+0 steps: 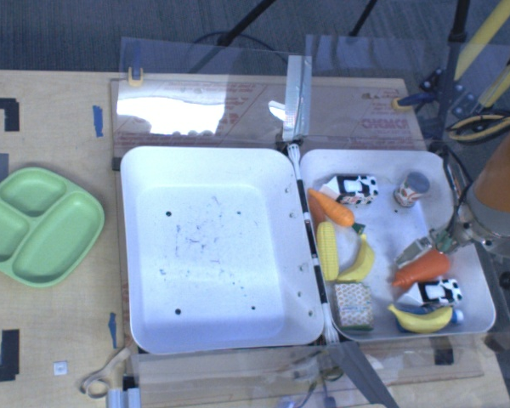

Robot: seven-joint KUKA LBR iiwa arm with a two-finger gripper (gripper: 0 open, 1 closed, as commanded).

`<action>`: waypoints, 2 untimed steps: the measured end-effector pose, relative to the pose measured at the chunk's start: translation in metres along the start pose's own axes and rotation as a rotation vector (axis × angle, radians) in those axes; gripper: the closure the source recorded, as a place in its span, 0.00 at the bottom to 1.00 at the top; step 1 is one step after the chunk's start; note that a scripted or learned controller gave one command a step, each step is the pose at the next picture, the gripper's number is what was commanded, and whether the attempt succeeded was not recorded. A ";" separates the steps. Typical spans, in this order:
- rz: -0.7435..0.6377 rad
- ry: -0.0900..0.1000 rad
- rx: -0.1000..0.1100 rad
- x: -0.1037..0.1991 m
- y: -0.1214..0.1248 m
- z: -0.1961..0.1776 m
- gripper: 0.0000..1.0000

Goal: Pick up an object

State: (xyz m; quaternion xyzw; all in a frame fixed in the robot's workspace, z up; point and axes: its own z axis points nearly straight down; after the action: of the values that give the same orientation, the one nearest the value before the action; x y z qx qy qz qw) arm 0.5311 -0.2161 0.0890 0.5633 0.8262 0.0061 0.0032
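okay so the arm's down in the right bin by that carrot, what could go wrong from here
Two risks, judging by the camera view. The gripper sits at the leafy tip of the lower carrot, so a grasp there may slip off the tapered end. That carrot also lies close against the cow toy and banana, so lifting or pushing could drag or knock them. Whether it has any hold yet is unclear.

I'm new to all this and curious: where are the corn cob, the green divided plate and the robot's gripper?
corn cob [327, 250]: camera view, middle of the cob.
green divided plate [87, 201]: camera view, its right rim.
gripper [439, 243]: camera view, between its fingertips, above a carrot.
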 end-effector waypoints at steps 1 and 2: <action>0.003 -0.006 -0.002 -0.002 0.000 -0.010 1.00; 0.406 -0.006 0.011 0.001 -0.006 -0.102 1.00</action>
State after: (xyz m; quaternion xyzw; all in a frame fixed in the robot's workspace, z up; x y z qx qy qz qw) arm 0.5242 -0.2184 0.1911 0.7184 0.6956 0.0003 0.0013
